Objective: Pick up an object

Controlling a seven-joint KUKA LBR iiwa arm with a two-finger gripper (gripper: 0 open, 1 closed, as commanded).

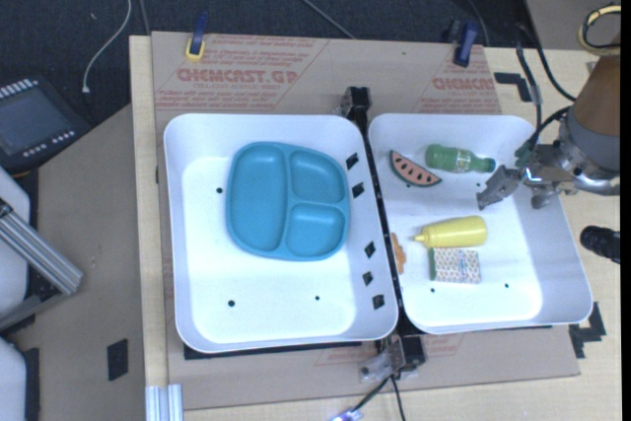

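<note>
Your likeliest targets sit in the right bin (552, 261): a yellow mustard bottle (454, 233) lies on its side near the middle of the bin floor, its long axis running roughly left to right with the cap end toward the divider, and a small patterned packet (455, 265) lies just below it, nearly touching. Farther up the bin, a green bottle (456, 159) also lies on its side, long axis left to right, with a watermelon slice toy (412, 169) just to its left. The gripper (518, 184) hovers over the right part of this bin, its two dark fingers spread apart with nothing between them. From the gripper, the green bottle lies to the left and slightly up, and the mustard bottle lies to the left and down; both are near, and you can judge the green bottle's cap end as the closer of the two. Because both bottles run left to right, you would likely want the fingers closing across the short width rather than along the length. A small orange piece (397, 253) rests against the divider. In the left bin (197, 212), well apart from the gripper, a blue divided plate (288, 200) lies flat. Both bins rest on the cardboard-covered worktop (296, 64).
</note>
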